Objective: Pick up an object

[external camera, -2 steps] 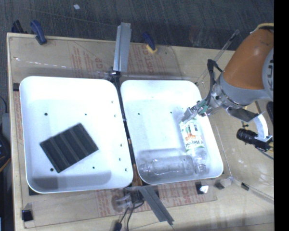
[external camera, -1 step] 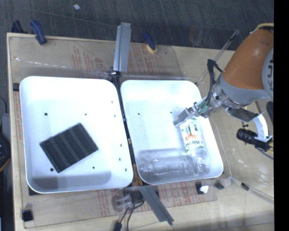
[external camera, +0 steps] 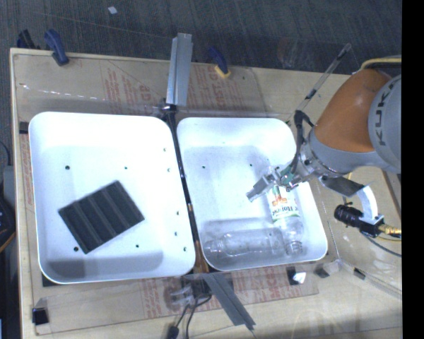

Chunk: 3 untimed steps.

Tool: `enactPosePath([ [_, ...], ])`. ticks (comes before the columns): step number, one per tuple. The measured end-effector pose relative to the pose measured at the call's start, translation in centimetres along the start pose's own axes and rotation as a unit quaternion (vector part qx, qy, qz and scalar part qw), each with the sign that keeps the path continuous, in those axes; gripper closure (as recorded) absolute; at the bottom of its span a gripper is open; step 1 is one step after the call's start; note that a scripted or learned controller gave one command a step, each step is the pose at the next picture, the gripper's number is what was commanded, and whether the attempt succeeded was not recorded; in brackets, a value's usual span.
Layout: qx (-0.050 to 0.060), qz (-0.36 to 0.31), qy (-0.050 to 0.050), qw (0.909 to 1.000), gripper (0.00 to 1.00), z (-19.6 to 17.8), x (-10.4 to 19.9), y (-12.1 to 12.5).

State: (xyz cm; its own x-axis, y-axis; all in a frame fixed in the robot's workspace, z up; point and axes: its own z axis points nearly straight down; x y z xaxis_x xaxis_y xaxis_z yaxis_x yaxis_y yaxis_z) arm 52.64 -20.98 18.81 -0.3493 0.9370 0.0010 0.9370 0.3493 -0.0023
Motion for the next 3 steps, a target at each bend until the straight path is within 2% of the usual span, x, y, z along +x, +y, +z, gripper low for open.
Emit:
enactPosePath([
  [1, -0.003, 0.018, -0.003, 0.9998, 0.00, -16.4, 1.4, -3.9],
  [2, 0.000, -0.001, 0.000, 1.0000, 0.00, -3.3, 1.7, -2.4],
  [3, 0.000, -0.003, 0.000, 1.0000, 0.00, 2.3, 0.4, -0.8],
])
